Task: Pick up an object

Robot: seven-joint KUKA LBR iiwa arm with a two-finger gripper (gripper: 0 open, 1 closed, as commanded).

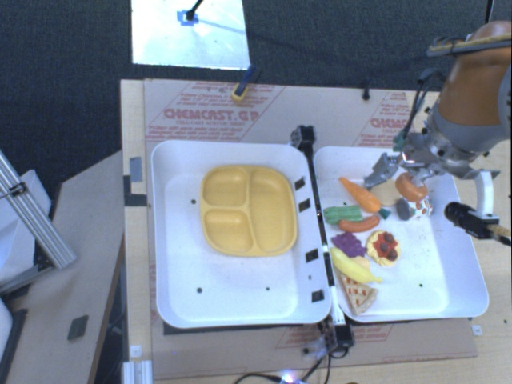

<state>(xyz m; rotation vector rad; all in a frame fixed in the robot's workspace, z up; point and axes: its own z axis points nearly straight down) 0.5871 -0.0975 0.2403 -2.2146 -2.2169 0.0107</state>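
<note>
Approach step of the pick: gripper (398,169) poised low over the right bin (448,294), beside an orange toy (410,187) and carrot (359,194). Claw opening impossible to tell; nothing visibly held. Next: descent onto one item, then closure.

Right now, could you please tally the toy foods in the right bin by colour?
Orange: 2, the carrot and a round piece by the gripper
Green: 1
Red: 2
Purple: 1
Yellow: 1
Tan waffle: 1
Grey: 1
Total: 9
</note>
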